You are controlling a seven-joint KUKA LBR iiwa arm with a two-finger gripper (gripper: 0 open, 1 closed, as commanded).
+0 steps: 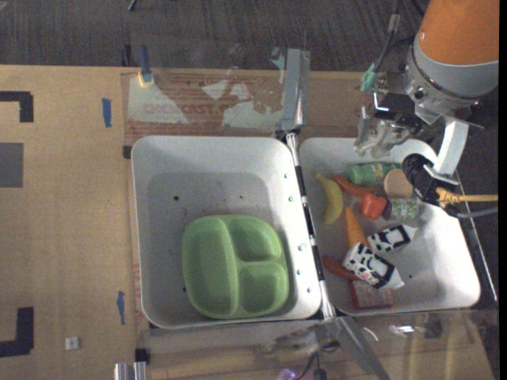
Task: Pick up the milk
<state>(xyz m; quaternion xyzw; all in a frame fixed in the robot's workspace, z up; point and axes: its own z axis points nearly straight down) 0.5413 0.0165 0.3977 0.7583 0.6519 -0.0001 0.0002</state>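
The arm reaches in from the right, and its gripper (379,137) hangs over the back edge of the right bin (455,279). In that bin lie two black-and-white milk cartons (370,264), a banana (332,199), a carrot (353,226), a red pepper (373,205) and a green bottle (367,172), all close together. The left bin (158,172) bears a green divided plate (235,265) toward its front.

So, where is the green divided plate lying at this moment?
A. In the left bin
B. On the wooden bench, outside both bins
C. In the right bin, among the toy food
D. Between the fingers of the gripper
A. The green divided plate lies flat on the floor of the left bin, toward its near edge; the milk carton and the other toy food are in the right bin.
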